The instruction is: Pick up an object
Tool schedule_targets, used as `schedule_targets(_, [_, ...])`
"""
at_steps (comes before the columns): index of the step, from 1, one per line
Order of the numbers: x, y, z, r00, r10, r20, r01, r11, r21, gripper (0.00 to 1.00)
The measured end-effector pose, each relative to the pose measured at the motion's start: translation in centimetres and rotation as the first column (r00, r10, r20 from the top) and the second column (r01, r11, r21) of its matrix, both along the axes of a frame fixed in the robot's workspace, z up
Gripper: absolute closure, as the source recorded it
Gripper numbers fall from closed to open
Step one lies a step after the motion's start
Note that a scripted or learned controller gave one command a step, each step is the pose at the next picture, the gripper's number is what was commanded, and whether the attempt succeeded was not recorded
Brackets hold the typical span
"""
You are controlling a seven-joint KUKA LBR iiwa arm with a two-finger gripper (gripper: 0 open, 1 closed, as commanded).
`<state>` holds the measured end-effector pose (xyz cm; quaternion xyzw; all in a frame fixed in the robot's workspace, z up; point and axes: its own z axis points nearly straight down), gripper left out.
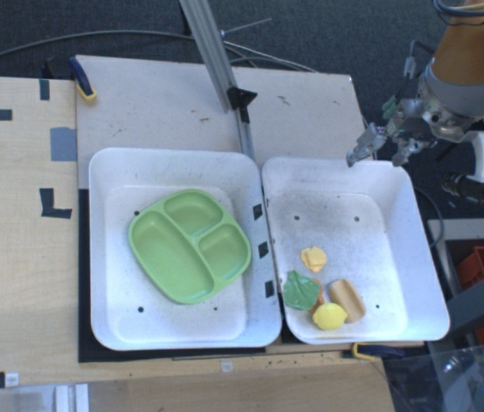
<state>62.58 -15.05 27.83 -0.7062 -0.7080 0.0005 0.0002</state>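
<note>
A yellow lemon lies at 6 o'clock in the right bin, beside a hotdog bun and green leaf. At 1 o'clock, fingers hang released, grasping nothing.

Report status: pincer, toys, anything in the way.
Pincer open, holding nothing, over right bin's far rim. Toys bunched at its near edge: lemon, green leaf, hot dog, yellow piece. Path to them open.

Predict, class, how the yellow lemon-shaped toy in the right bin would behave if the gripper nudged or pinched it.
The lemon toy looks rounded, so it would probably roll. Its smooth skin may slip between fingers. It lies against the hot dog toy, which would likely shift too.
</note>
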Motion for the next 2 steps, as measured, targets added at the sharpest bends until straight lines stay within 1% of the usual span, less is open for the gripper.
schedule_targets(1, [0.0, 0.0, 0.0, 1.0, 0.0, 0.0, 0.0, 1.0, 0.0, 0.0])
schedule_targets(2, [-0.6, -0.6, -6.1, 1.0, -0.001, -0.007, 0.001, 1.0, 0.0, 0.0])
